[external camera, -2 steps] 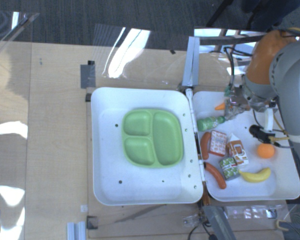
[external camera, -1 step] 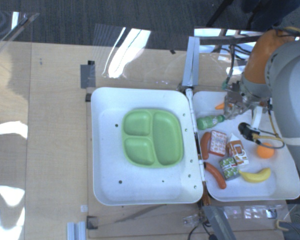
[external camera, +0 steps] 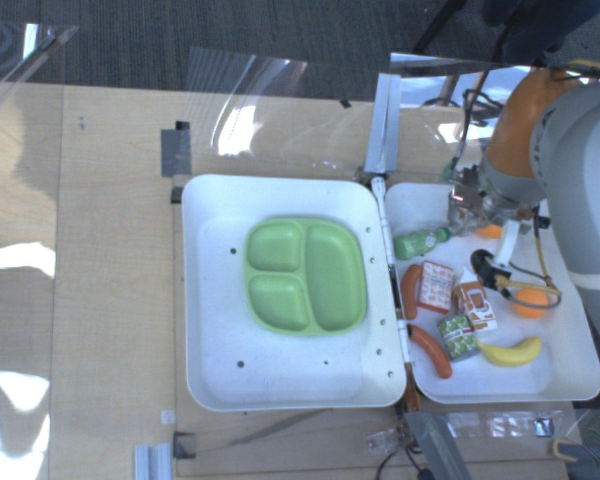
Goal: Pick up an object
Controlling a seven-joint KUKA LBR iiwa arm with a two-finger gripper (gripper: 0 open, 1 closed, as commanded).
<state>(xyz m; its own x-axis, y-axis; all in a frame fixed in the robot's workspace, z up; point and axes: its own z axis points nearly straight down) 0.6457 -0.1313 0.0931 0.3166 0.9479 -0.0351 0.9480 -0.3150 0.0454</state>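
Green bottle point(external camera: 421, 241) flat in right bin point(external camera: 580, 373)

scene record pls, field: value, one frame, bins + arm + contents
left bin: holds a green divided plate
plate: three compartments, nothing in them
right bin: holds the loose items
items: green bottle, two sausages, red-and-white packet, carton, green packet, banana, orange
arm: reaches in from the right, over the right bin's far end
gripper: low over the far end of the right bin, near the bottle
grasp: nothing visibly held
task status: pick not yet done
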